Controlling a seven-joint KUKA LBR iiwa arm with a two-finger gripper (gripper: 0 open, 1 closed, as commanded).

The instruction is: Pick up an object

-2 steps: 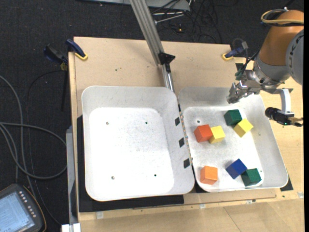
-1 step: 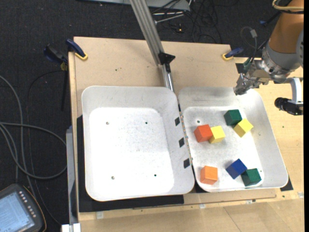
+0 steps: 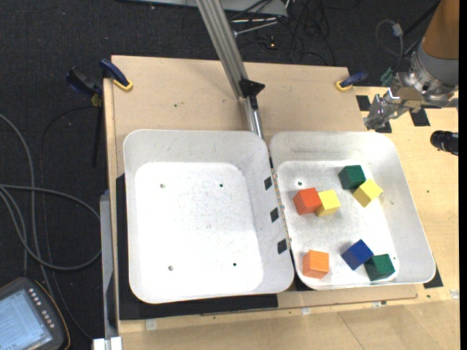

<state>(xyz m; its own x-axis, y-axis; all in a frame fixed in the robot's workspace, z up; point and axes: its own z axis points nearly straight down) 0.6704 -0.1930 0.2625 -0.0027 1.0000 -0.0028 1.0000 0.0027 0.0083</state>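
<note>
Arm sits at the counter's (image 3: 182, 86) far right corner, pincer (image 3: 379, 115) hanging over bare counter just outside the right bin's (image 3: 408, 195) far edge. Can't tell how its fingers are set; too small and blurred. Nothing seen between them.

Seven blocks in the right bin, none touched. Far side: green block (image 3: 352, 176) touching a yellow block (image 3: 368, 192). Toward the bin's left wall: orange-red block (image 3: 307, 200) pressed against another yellow block (image 3: 328, 203). Near edge: orange block (image 3: 316, 263) alone, blue block (image 3: 357, 254) touching a second green block (image 3: 379, 267). Left bin (image 3: 139, 217) holds no blocks.

Step looks like approach, before any descent. Next move probably needs the pincer brought inward over the bin, then lowered. The lone orange block looks easiest, with free sides; the paired ones would crowd the fingers.
</note>
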